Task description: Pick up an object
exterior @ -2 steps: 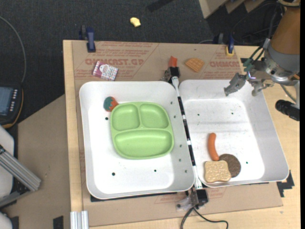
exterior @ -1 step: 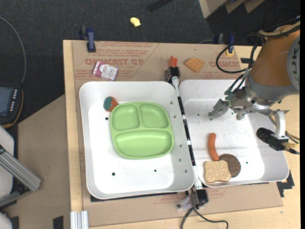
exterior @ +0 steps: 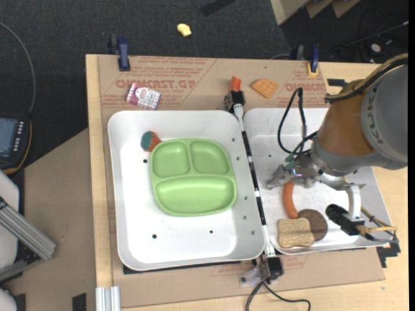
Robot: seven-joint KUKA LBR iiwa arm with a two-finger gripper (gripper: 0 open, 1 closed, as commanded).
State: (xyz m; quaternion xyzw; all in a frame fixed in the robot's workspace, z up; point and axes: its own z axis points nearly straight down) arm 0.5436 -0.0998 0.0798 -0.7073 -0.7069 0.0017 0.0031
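Where pincer [exterior: 290, 173] hovers, sausage [exterior: 289, 201] just below.

Pale green divided plate [exterior: 192, 177] in a white bin [exterior: 130, 193]; orange sausage [exterior: 289, 201], tan bread slice [exterior: 295, 232] (brown patty [exterior: 316, 220] behind).

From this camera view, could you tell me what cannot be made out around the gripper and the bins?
- Gripper: too small and cluttered by cables to tell whether it is open or shut.
- Right bin: the arm covers its far right part.
- Dark round object: partly behind the tan sponge-like block.
- Small object beside the green plate: too small to identify.
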